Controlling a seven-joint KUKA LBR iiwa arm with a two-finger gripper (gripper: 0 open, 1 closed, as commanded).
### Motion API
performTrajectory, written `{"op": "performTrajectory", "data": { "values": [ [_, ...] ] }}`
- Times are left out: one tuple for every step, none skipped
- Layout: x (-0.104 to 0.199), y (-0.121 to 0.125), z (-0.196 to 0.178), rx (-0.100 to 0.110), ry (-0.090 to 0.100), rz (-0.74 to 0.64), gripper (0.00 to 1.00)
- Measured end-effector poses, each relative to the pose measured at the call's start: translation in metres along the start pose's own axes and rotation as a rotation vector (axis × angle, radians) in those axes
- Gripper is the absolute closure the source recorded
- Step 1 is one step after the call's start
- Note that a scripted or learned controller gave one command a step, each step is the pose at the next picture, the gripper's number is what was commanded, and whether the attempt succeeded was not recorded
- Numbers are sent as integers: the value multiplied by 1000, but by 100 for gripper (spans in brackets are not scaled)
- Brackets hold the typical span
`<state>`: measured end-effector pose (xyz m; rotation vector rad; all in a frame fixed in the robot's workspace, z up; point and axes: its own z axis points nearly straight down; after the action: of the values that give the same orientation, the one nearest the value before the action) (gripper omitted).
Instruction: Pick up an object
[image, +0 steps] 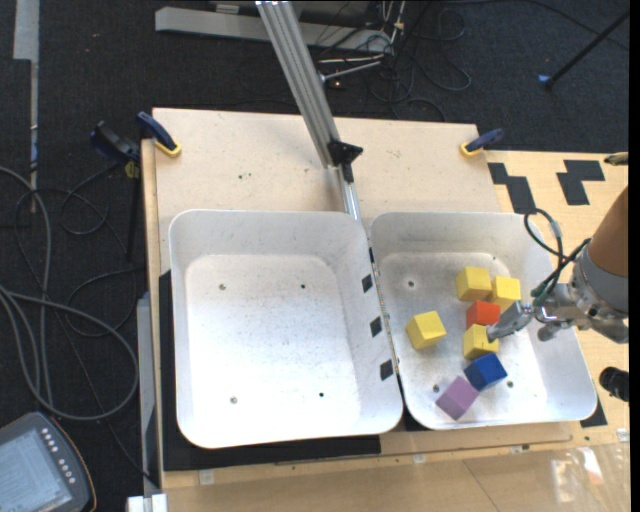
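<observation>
We see the gripper (513, 322) low over the red block (483, 312) in the right bin (570, 395); its state and the block's axis we cannot tell

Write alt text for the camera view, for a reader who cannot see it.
The grey arm's end effector reaches from the right into the right shallow white bin, beside a cluster of four yellow cubes, an orange cube, a blue cube and a purple cube.

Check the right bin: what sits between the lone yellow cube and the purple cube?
Nothing. In the camera view, the stretch between the lone yellow cube and the purple cube is bare white bin floor.
</observation>
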<state>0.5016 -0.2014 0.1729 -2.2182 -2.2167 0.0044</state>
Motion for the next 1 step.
{"op": "performTrajectory", "data": {
  "values": [
    [-5,-3,53,-10,3,0,0]
  ]
}}
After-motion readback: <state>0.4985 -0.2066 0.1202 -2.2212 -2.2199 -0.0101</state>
